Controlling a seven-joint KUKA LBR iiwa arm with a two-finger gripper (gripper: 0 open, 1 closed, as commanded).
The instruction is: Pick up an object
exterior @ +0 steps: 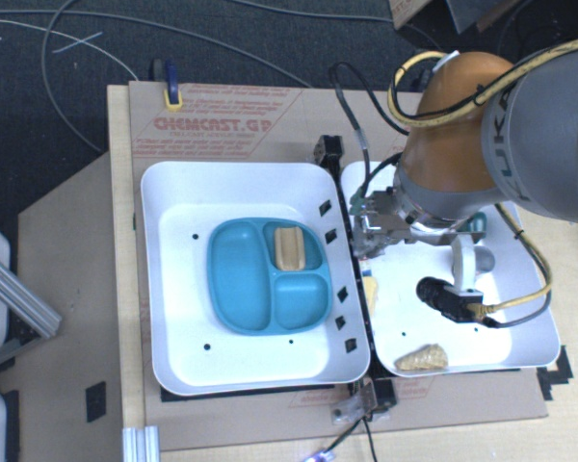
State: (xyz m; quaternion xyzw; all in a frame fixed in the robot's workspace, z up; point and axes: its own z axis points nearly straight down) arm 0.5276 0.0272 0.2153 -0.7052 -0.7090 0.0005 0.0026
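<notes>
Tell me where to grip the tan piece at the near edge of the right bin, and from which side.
Grip the tan piece across its short width, near the middle, coming straight down from above. It lies flat and elongated along the right bin's near wall, so fingers probably fit best closing front to back; the wall may crowd the nearer finger. The gripper sits well away, near the bins' shared edge.

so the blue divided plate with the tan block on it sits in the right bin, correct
Not quite. In the camera view the blue divided plate with the tan block on it sits in the left bin, not the right bin, where the arm is working.
</notes>
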